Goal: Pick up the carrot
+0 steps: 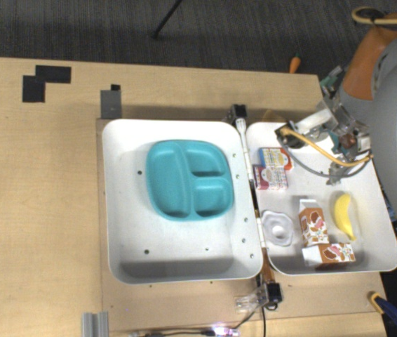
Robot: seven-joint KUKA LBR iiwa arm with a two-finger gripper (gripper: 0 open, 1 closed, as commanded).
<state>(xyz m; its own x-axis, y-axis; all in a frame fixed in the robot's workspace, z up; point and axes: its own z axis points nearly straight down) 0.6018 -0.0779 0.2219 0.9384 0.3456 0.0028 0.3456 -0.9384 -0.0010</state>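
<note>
Open floor all round the teal divided plate (188, 180) in the left bin (125, 258), widest along its front edge. Crowded in the right bin (388, 258): banana (344, 216) by the right wall, two brown cartons (313, 225) (333, 253) toward the front right corner, clear cup (277, 228) against the left wall, pink box (272, 168) behind it. Far right corner taken by the arm's wrist (339, 135) and cables.

Light wooden bench (37, 209) against a dark carpeted floor (79, 12)

The bench top is pale tan wood, with a few black rectangular marks (44, 81) near its far left edge. Beyond the far edge lies dark grey carpet, crossed by a thin black rod (177, 5) running at a slant. The light is even and soft, with faint shadows on the wood.
</note>
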